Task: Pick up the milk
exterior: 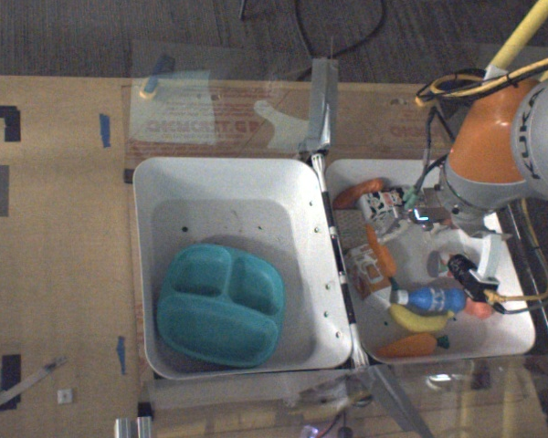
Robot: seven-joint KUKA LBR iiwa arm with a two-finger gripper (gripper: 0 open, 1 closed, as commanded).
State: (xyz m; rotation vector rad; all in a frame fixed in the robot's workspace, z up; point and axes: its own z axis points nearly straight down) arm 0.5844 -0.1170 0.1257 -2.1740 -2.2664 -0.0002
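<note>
Looking down, you see these:
Hand (418, 213): low in the right bin (516, 336); you cannot tell whether it is open or closed.
Milk (380, 203): small carton just left of the hand, apparently touching it.
Sausage (359, 191): beyond the carton, further left of the hand.
Blue bottle (434, 298), banana (416, 318), carrot (409, 344): below the hand.
Teal tray (221, 305): left bin (164, 190), well apart from the hand.

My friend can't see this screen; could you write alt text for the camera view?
A grey and orange robot arm reaches into the right bin, among a blue bottle, banana and carrot. The left bin holds a teal tray.
</note>
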